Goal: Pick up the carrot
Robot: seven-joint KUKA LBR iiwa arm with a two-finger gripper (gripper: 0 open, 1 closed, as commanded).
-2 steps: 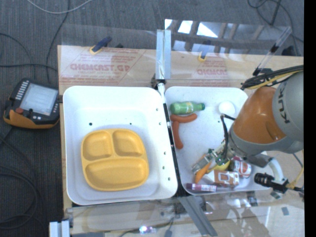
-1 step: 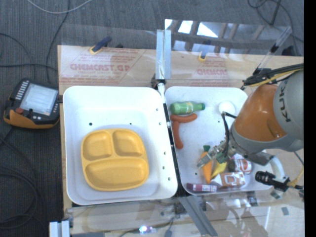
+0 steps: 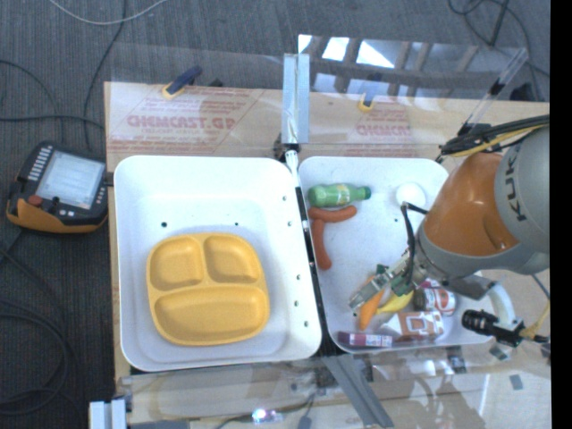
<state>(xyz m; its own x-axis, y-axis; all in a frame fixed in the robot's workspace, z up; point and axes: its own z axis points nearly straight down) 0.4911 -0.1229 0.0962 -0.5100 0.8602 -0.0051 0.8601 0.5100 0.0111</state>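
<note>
Overhead slanted view, both bins

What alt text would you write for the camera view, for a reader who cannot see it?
A grey and orange robot arm reaches into the right white bin, its pincer low over a clutter of small items including an orange carrot. The left bin holds a yellow divided plate.

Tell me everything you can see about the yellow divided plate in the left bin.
The yellow divided plate looks like smooth moulded plastic, squarish with rounded corners. It has three compartments: two smaller ones at the far side and one wide one at the near side. It lies flat, slightly rotated, on the floor of the left white bin. Nothing lies in its compartments, and nothing else touches it.
</note>
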